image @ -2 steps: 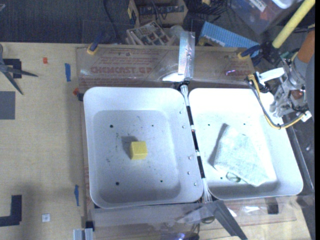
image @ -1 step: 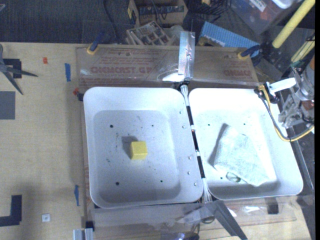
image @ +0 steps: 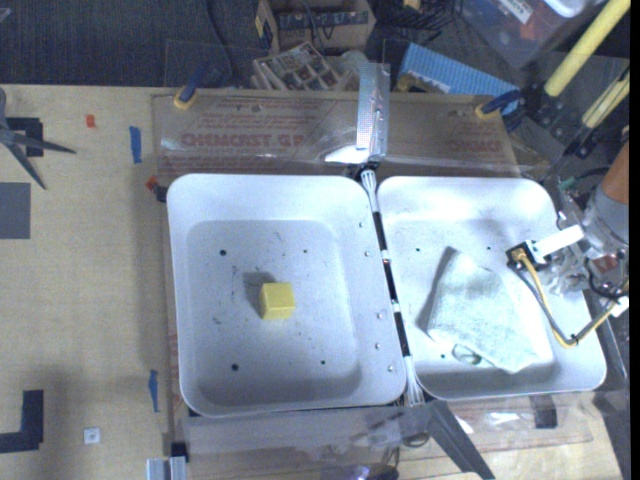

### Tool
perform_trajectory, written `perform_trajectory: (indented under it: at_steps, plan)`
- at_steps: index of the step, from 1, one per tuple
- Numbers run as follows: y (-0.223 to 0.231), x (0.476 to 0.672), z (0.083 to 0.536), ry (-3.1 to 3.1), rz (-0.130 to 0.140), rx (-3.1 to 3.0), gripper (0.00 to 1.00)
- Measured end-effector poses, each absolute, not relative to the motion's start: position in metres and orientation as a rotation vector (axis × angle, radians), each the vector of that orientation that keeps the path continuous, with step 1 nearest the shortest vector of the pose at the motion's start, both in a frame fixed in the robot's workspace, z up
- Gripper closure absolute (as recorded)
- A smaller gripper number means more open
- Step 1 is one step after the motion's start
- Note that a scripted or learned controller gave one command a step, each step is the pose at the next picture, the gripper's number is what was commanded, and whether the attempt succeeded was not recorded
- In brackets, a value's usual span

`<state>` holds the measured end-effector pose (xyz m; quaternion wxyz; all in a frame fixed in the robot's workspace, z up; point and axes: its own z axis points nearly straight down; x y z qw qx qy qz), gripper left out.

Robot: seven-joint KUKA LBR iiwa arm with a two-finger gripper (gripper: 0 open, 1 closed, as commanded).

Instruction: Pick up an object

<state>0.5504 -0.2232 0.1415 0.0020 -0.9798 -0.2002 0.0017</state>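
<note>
So the desk (image: 80,298) is a light wood-coloured top with a few bits of blue tape stuck on it and some dark flat shapes along the left edge. Two shallow white bins sit side by side in the middle, touching along a seam with small screws or rivets down it. Behind them there's a clear plastic sheet (image: 260,138) with reddish lettering, held by a clamp at each back corner, and behind that the usual lab clutter: cables, a wooden crate (image: 300,63), a blue corrugated piece (image: 440,68) and a yellow bar (image: 590,33) running diagonally at top right.

The left bin (image: 200,218) has one yellow block (image: 278,300), a small cube-ish thing sitting near the middle of the floor, nothing touching it. The right bin (image: 440,203) has a crumpled white cloth (image: 480,313) lying across its floor, reaching toward the front edge.

The arm comes in from the right, low over the right bin's right rim. The gripper (image: 560,258) hangs over the right part of that bin, just beside the cloth's right edge, with a yellow cable (image: 550,313) looping down from it. Honestly can't tell whether the jaws are apart or together, too much hardware and blur there. I don't see anything between them.
</note>
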Motion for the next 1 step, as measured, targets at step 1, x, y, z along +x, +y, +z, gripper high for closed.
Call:
perform_trajectory:
  at_steps: [1]
  plan:
    - [-0.211,0.6216,0.0866,-0.478,-0.004,-3.106,1.0]
